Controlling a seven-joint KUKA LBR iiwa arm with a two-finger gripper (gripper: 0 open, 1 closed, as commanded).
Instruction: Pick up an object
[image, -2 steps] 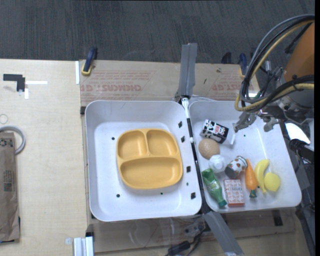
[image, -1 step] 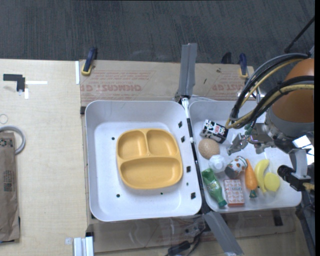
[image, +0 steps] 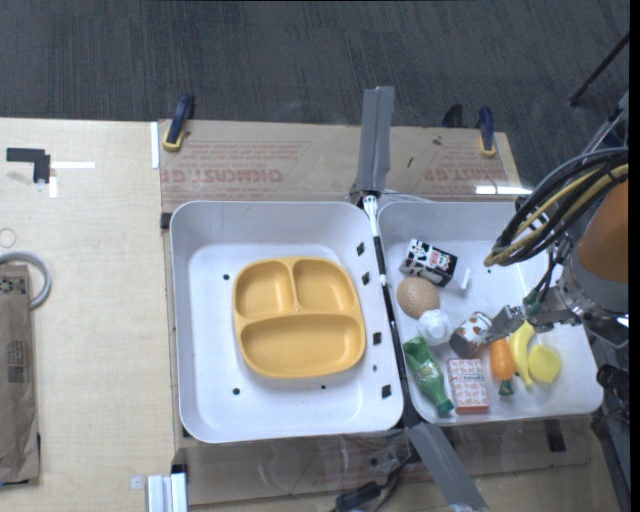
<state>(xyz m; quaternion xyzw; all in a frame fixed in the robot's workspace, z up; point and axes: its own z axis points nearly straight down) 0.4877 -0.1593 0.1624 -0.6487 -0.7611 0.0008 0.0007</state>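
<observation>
The right bin (image: 480, 225) holds several small objects. At the back lies a black-and-white milk carton (image: 430, 262), with a brown egg-shaped thing (image: 418, 296) and a white cap-like piece (image: 434, 325) in front of it. A green bottle (image: 427, 374) and a pink box (image: 467, 385) lie along the front wall. My gripper (image: 511, 319) hangs low at the bin's right side. It sits just above a small dark-and-red object (image: 472, 332), an orange carrot (image: 501, 360) and a yellow banana-like fruit (image: 535, 355). Nothing shows in its grasp.
The left bin (image: 190, 300) carries a yellow divided plate (image: 298, 316). A grey divider (image: 377, 130) rises between the bins at the back. Black and yellow cables (image: 550, 205) loop from the arm over the right bin's far corner. Brown cardboard (image: 300, 160) lies behind both bins.
</observation>
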